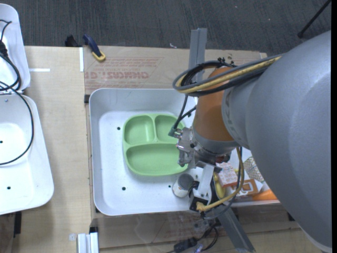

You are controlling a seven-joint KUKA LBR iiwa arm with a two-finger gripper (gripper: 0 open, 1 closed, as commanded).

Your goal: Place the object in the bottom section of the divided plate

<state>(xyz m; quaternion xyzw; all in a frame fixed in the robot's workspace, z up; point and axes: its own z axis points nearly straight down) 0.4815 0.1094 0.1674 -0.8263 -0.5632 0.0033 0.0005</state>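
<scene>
Cardboard-topped bench (68, 141), dark carpet behind it. The left bin (31, 194) holds a looped black cable (33, 125). A blue-yellow clamp (93, 48) lies at the bench's far edge. In the right bin (105, 183) I see the green divided plate (147, 146). The gripper (185, 151) hangs over the plate's right rim; I can't tell if it's open or closed. A small pale round object (182, 185) lies on the bin floor near the bin's near edge. It's just below the gripper and off the plate's lower right corner.
</scene>
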